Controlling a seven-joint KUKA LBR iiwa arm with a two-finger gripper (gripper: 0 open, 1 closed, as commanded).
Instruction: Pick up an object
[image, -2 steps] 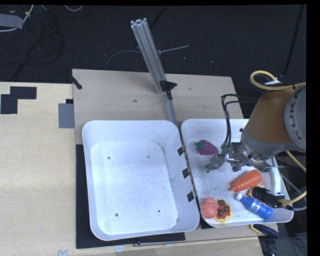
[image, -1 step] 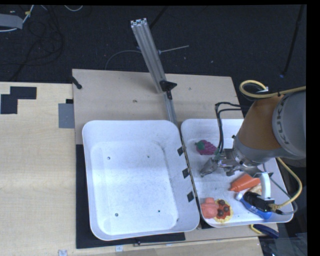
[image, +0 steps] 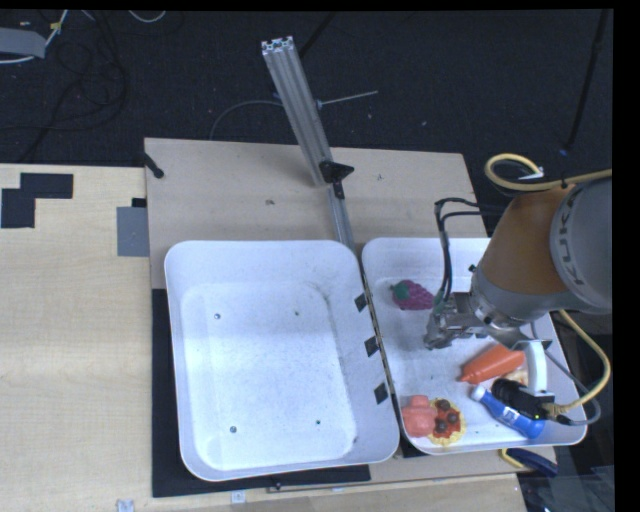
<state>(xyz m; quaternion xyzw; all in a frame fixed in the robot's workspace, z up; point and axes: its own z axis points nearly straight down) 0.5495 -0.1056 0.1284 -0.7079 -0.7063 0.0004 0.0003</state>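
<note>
My gripper (image: 440, 335) hangs low over the middle of the right bin (image: 400, 262), under the grey arm with its orange band. A purple and green grape-like toy (image: 411, 294) lies just up and left of it. An orange carrot-shaped piece (image: 491, 364) lies to its lower right, close beside it. A red and yellow toy food piece (image: 432, 417) sits at the bin's front edge. A blue object (image: 510, 414) rests in the front right corner. Nothing shows between the fingers.
The left bin (image: 262, 360) sits beside the right one, with black clips along the shared wall. A slanted aluminium bar (image: 303, 110) rises behind the bins. The wooden bench extends to the left.
</note>
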